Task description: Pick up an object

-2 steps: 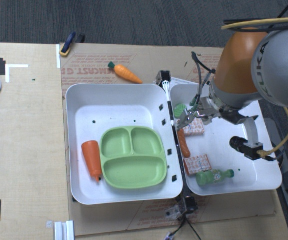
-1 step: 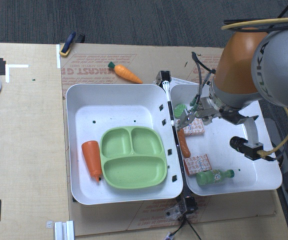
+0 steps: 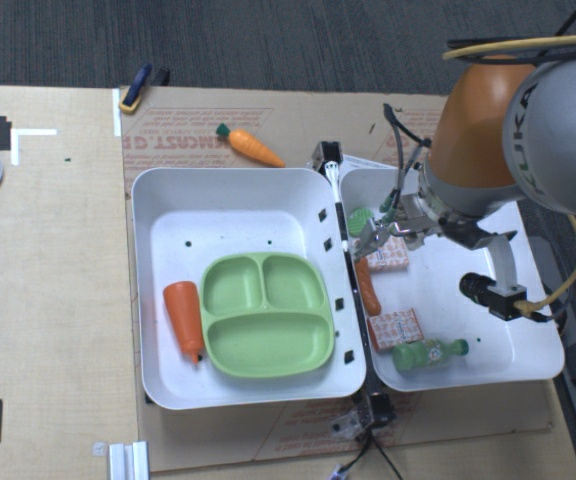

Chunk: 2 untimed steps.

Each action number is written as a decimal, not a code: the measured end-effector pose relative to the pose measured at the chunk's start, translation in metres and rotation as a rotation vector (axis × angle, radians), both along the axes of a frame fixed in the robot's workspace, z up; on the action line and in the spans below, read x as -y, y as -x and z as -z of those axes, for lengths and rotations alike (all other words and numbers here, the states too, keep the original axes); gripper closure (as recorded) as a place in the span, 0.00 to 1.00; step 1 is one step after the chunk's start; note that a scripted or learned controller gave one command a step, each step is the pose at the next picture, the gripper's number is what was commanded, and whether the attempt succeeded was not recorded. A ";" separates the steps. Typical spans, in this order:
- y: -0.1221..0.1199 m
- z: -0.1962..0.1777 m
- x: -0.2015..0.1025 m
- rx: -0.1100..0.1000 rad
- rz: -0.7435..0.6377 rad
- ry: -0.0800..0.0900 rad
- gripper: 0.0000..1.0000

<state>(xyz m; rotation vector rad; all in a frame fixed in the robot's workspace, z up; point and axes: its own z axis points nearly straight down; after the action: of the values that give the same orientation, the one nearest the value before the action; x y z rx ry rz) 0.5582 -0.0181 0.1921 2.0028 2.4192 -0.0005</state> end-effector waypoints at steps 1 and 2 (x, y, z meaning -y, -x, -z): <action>0.000 0.000 0.000 0.000 0.000 0.000 0.00; 0.000 0.000 0.000 0.000 0.000 0.000 0.00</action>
<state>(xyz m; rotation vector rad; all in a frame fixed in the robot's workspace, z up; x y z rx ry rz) 0.5582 -0.0181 0.1921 2.0028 2.4192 -0.0005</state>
